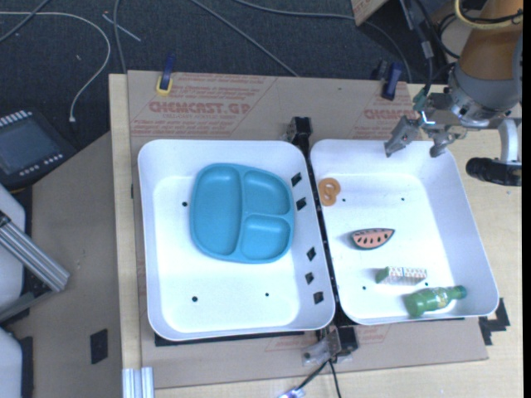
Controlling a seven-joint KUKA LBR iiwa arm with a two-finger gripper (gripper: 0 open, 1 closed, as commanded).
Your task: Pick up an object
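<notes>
The gripper [417,143] hangs at the upper right of the frame, over the right bin's [465,222] top edge, fingers spread apart with nothing between them. Lower in that bin lie a watermelon slice [371,238] and a green bottle [431,299].

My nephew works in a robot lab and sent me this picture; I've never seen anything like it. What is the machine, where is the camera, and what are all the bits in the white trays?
One camera looks down at a slant on a bench. The grey and orange machine at the right is a robot arm; its claw, fingers spread, hovers over the right tray's far edge, holding nothing. That tray holds a small orange pretzel shape, a toy watermelon slice, a small pale striped object and a green bottle. The left tray holds a blue divided plate.
</notes>
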